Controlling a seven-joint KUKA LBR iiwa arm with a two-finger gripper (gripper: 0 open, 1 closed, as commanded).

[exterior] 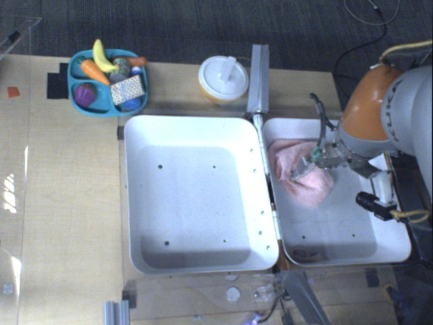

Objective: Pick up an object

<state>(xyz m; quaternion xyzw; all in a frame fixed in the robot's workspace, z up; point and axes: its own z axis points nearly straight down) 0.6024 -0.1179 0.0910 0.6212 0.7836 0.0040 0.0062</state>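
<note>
One crumpled pink cloth (302, 171) lies in the right-hand white bin (338, 239), toward its far-left corner. Two-finger gripper (312, 160) down on it — finger spread unclear. Soft, light, floppy — likely best pinched at a raised fold.

No text, label, brand, number or sign can be read anywhere. The small orange-red square marker (13, 92) and the black square patch (57, 84) on the pale wooden desk (61, 202) carry no legible marks at this resolution.
</note>
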